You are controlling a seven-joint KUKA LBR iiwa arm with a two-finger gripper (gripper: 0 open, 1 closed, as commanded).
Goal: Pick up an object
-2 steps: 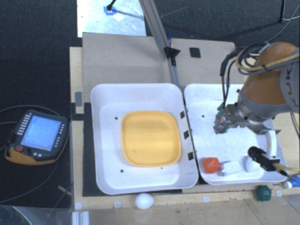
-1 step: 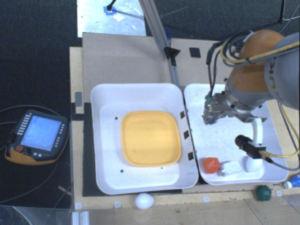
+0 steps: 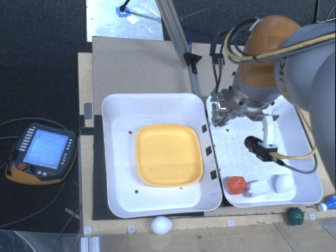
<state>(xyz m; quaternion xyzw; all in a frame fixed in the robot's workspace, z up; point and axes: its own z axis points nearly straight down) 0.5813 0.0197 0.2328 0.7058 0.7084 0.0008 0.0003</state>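
Note:
My gripper (image 3: 217, 115) hangs over the far left part of the right bin (image 3: 231, 151), close to the wall shared with the left bin. Nothing shows beneath it but bare bin floor. Along the right bin's near edge lie a red lump (image 3: 235, 185), a small white block (image 3: 257, 188) and a white egg-shaped ball (image 3: 284, 182). They are well below the gripper in the view and apart from it. The grey arm with its orange band (image 3: 268, 41) covers the bin's far right part.
A yellow square plate (image 3: 169, 155) lies in the left bin (image 3: 118, 140). A black cable fitting (image 3: 258, 147) hangs off the arm over the right bin. On the bench's front edge sit a white egg (image 3: 161, 225) and a green ball (image 3: 294, 216). A teach pendant (image 3: 39, 152) lies at far left.

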